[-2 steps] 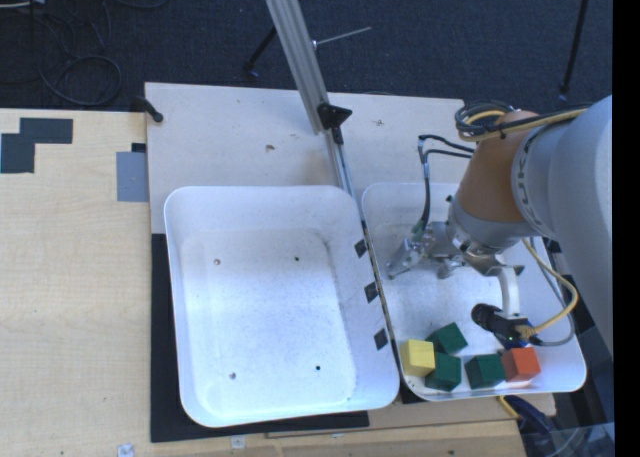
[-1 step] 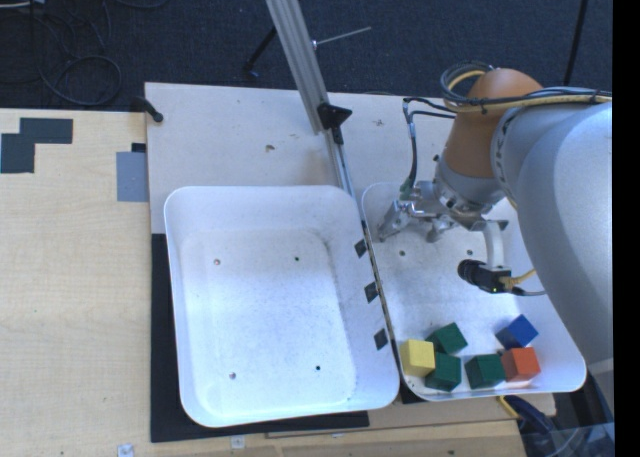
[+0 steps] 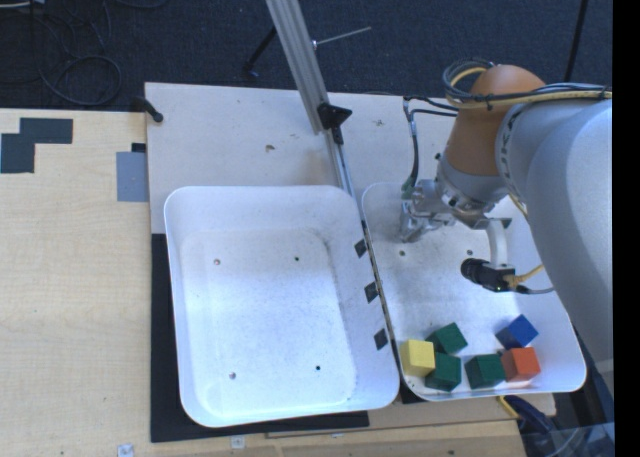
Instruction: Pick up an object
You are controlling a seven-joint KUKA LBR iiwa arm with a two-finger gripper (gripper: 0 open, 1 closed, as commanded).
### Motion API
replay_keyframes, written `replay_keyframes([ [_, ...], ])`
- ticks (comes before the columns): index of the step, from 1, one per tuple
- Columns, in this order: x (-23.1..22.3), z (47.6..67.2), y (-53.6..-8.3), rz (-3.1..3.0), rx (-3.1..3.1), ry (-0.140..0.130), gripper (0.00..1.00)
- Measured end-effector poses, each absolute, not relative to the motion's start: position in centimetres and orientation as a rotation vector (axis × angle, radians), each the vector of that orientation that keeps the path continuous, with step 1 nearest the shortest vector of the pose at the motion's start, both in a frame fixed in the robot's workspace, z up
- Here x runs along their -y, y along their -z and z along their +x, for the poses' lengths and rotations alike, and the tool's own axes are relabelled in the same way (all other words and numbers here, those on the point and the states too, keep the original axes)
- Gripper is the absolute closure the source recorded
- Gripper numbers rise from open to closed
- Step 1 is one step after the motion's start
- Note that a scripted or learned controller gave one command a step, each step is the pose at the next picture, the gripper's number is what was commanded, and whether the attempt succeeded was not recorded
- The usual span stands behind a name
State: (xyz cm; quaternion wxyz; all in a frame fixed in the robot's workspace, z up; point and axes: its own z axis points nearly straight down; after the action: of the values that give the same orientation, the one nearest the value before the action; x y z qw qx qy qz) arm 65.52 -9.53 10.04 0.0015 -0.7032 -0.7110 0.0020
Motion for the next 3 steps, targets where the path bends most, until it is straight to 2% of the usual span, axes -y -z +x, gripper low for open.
replay_keyframes([
  [3,9.1,65.5,-12.9,-2.174,2.257,-0.015,1.00],
])
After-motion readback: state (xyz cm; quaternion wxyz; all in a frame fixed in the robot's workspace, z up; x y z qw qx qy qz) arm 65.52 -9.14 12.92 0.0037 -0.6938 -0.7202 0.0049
